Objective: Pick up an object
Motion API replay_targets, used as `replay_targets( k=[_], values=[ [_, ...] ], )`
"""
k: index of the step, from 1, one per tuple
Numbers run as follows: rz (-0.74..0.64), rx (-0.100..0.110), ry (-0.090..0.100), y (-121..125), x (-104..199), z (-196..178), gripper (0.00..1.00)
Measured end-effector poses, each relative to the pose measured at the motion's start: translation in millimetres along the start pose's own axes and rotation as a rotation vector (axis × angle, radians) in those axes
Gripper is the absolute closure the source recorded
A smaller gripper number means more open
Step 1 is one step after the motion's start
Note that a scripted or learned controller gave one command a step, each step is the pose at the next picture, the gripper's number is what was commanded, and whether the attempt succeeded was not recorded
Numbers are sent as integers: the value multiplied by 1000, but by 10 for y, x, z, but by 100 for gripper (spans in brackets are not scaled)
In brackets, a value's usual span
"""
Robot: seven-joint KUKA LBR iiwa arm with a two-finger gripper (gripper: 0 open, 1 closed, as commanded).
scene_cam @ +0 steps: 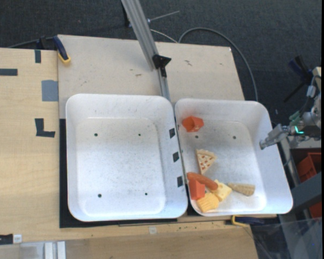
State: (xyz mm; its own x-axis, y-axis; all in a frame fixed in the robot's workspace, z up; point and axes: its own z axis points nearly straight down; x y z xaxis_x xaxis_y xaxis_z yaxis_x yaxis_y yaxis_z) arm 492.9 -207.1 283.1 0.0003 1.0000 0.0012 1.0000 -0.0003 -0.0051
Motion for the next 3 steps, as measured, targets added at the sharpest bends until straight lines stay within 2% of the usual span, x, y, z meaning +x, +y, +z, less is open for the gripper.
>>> replay_targets(
  k=[1,3],
  values=[
    [-2,-4,-1,8,3,-20,0],
    [-1,1,1,-52,126,929,0]
  ],
)
